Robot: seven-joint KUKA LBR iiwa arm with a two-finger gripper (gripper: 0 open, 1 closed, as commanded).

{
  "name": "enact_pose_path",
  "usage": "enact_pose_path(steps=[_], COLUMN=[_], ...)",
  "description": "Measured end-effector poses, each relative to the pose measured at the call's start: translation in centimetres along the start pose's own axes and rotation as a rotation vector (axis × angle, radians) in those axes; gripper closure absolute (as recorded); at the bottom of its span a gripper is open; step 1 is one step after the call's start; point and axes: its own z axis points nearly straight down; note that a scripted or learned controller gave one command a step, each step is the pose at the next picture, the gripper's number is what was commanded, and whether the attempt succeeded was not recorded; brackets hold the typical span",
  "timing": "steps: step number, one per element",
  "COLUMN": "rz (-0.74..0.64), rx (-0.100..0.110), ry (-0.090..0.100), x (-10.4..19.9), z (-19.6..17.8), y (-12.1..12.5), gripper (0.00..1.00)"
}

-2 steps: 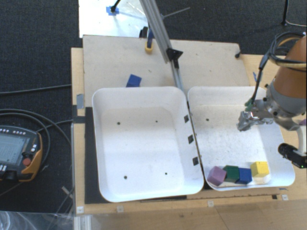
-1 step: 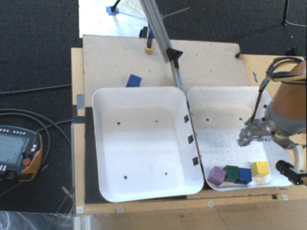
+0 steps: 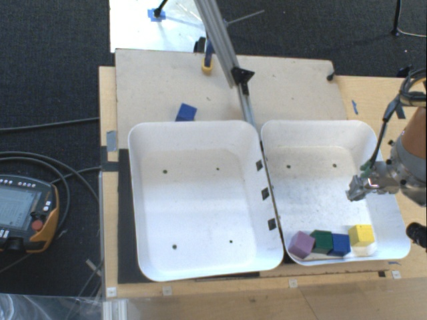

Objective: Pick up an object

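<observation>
A blue block point(image 3: 186, 113) lies on the bench board just beyond the far rim of the left bin point(image 3: 143, 199). A grey pole point(image 3: 220, 39) slants across the far side. At the left edge, a teach pendant point(image 3: 23, 212) rests on dark carpet, cables trailing from it.

- One fixed camera sits high above the bench point(image 3: 293, 79), looking down at a slant — far edge at the frame's top.
- Far enough back to take in both white bins point(image 3: 200, 132) across the middle, plus dark floor along the left and top.
</observation>
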Motion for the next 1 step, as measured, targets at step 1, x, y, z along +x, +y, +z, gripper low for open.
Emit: enact_pose_path(steps=[1], rz=[0.001], rx=[0.000], ry=[-0.001], x=[-2.91], z=[-3.61], y=[0.09], gripper=[1.00])
